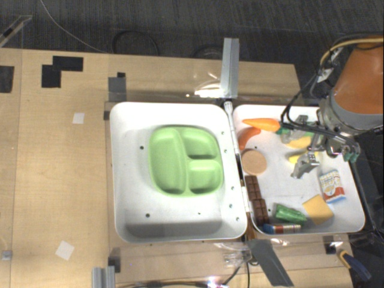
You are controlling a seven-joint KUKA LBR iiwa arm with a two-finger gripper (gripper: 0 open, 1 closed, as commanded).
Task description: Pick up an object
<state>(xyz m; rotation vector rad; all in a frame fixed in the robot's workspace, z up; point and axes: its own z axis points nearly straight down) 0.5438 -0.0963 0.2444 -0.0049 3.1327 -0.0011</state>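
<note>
My gripper (305, 165) hangs over the middle of the right bin (354, 221), open, with nothing between its fingers. A yellow banana-like piece (296, 143) lies just behind and beneath it. In the same bin are an orange carrot (261, 124), a round tan disc (254, 161), a brown chocolate bar (256, 200), a green object (290, 212), a yellow cheese wedge (318, 209) and a small white and red carton (331, 186). The arm's orange band (360, 80) hides the bin's far right corner.
The left bin (129, 215) holds a green divided plate (185, 159). A dark marker (282, 227) lies along the right bin's front wall. A metal post (230, 68) stands behind the wall between the bins. Cables (300, 101) hang by the wrist.
</note>
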